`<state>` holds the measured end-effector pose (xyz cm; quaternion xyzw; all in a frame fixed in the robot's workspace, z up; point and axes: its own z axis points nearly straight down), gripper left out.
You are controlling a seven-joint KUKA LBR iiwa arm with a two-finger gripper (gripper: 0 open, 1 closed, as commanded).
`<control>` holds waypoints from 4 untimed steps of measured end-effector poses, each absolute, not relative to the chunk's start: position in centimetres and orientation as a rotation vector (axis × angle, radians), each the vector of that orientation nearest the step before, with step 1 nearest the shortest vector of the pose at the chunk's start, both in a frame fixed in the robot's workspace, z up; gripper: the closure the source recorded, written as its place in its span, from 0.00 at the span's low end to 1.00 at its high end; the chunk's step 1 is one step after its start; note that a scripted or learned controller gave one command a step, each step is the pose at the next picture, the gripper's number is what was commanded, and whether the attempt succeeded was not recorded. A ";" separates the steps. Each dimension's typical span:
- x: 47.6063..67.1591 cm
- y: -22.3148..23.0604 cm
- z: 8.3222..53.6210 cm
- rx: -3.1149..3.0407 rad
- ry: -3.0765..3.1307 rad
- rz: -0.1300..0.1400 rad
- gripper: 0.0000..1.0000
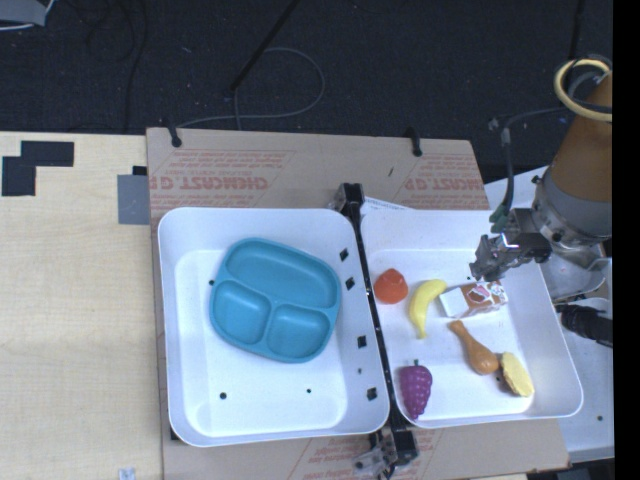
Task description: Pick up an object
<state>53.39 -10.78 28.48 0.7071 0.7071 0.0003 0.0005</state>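
The right bin (420, 230) holds an orange round fruit (390, 286), a yellow banana (425, 304), a small white and red carton (481, 298), a brown drumstick (474, 346), a yellow piece (516, 374) and a purple bunch of grapes (415, 387). My gripper (490, 262) hangs over the bin's right part, just above the carton's upper edge. The dark fingers point down and left toward it. Nothing shows between them.
The left bin (190, 238) carries a blue divided plate (275, 299). A black divider (365, 298) runs between the two bins. Brown cardboard (300, 173) lies under both. Cables (520, 138) hang near the arm at the right.
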 end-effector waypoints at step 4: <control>56.7 7.9 22.4 2.221 2.230 -0.007 1.00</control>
